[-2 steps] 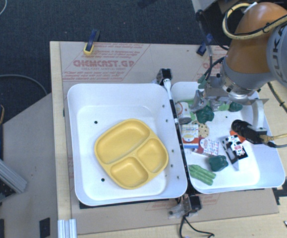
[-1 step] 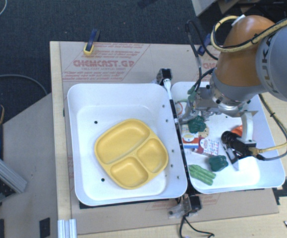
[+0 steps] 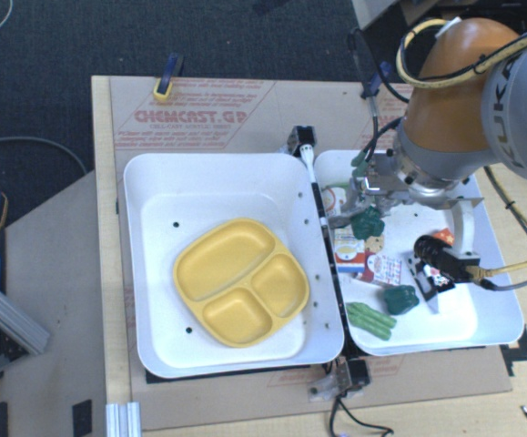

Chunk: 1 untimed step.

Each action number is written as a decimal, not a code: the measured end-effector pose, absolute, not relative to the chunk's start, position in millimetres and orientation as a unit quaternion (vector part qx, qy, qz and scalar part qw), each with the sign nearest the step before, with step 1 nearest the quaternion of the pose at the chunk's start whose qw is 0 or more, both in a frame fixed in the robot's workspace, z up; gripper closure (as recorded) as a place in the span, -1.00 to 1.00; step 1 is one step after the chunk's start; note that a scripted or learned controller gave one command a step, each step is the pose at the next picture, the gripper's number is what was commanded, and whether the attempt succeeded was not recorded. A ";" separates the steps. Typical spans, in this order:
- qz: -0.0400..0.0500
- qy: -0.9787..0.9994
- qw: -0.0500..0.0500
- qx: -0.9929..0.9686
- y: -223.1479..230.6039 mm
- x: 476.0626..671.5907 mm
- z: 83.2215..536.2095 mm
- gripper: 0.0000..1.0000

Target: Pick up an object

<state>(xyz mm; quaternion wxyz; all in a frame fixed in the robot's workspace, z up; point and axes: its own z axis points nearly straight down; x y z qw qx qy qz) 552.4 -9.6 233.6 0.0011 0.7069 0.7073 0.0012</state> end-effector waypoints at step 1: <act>-0.001 0.707 -0.001 0.707 -10.7 547.9 225.3 1.00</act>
